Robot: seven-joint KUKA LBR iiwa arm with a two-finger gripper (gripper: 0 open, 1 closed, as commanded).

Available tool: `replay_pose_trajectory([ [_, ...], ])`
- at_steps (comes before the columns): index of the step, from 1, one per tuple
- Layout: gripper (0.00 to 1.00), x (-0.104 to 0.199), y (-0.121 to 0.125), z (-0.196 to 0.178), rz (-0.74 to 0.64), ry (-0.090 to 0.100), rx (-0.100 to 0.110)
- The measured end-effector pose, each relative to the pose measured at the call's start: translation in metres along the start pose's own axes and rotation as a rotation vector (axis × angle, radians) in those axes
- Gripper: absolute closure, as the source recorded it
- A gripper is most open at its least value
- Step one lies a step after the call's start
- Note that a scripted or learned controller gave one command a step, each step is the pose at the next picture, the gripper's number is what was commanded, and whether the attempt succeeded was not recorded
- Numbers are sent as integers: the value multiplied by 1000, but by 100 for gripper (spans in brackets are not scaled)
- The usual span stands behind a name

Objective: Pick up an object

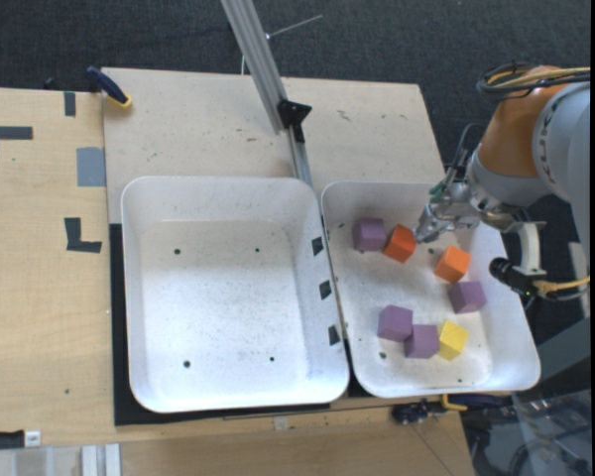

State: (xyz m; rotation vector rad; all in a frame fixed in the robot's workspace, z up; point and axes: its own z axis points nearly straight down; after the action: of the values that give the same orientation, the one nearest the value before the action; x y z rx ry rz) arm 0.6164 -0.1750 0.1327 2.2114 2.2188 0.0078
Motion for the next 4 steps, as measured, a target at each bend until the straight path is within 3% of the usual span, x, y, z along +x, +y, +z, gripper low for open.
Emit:
replay_pose_trajectory([
  [1, 100, -1, 12, -54, 2, 1, 5],
  [2, 100, -1, 13, -71, 2, 3, 9],
  [4, 100, 104, -17, -59, -2, 4, 13],
])
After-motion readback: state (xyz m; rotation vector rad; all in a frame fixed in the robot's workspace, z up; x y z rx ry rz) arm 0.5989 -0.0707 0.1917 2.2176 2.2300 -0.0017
